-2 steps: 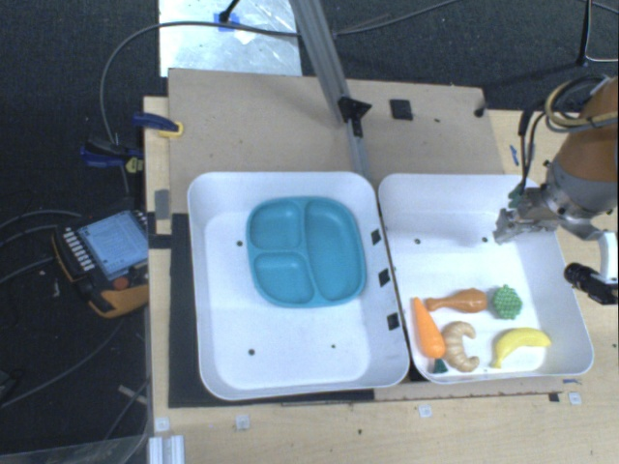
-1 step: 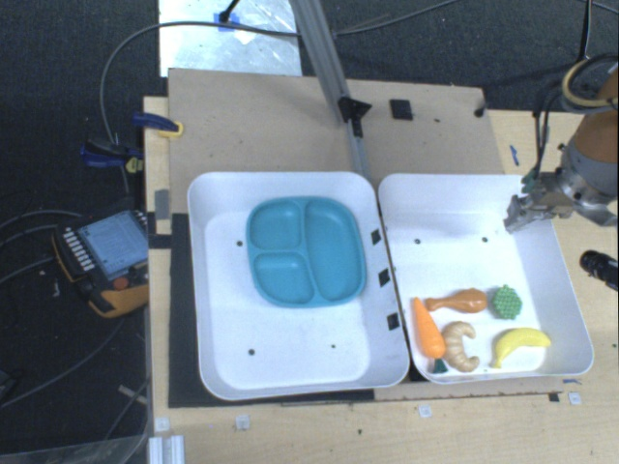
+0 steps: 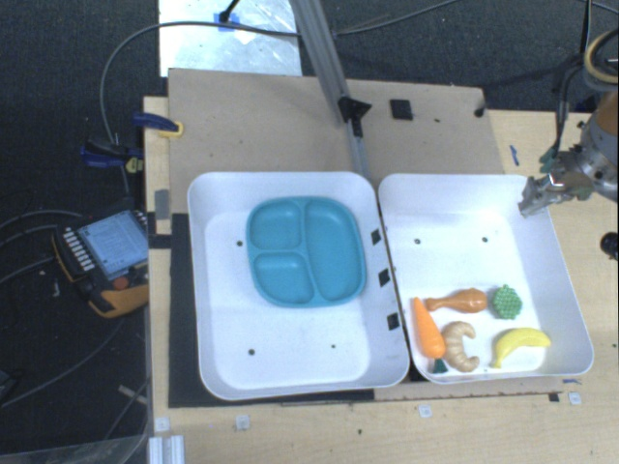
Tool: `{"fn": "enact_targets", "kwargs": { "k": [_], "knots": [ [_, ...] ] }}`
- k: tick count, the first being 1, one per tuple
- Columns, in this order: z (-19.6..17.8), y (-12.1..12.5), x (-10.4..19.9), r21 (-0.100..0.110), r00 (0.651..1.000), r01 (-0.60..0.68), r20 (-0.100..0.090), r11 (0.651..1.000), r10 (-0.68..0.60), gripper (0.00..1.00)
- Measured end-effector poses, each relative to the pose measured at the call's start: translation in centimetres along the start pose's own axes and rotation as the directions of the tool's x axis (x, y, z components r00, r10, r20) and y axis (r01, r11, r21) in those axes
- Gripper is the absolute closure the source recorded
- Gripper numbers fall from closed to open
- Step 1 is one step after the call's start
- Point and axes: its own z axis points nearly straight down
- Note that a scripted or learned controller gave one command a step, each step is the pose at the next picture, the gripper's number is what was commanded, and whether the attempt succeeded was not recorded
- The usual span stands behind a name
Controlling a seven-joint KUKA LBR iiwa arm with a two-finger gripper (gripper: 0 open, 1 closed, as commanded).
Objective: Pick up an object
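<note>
So here's what you had on the table (image 3: pixel 290 124): two white bins side by side. The left bin (image 3: pixel 222 356) carried a blue divided plate (image 3: pixel 307 251), sitting a bit toward the far side, three compartments, nothing in them that I could see.

All the pickable stuff was bunched in the near corner of the right bin (image 3: pixel 464 220). You had an orange carrot (image 3: pixel 427 328) lying along the left wall, a drumstick (image 3: pixel 459 303) just beside its top end, a green broccoli-looking piece (image 3: pixel 506 302) right next to the drumstick, a tan curved thing (image 3: pixel 460 345) that looked like a croissant or shrimp near the carrot, and a yellow banana (image 3: pixel 518 344) over by the right wall.

Your end effector (image 3: pixel 538 197) sat up at the far right corner of the right bin, roughly over the rim, well apart from the food pile. It looked small and blurry there, so honestly I couldn't tell whether it was apart or together. I saw nothing in it.
</note>
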Motion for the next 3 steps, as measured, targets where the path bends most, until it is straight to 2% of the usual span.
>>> {"fn": "enact_targets", "kwargs": {
  "k": [3],
  "knots": [
    [-0.1, -1.9, 17.5, 0.007, 1.0, 0.003, -0.003, 1.0, -0.003, 1.0]
  ]
}}
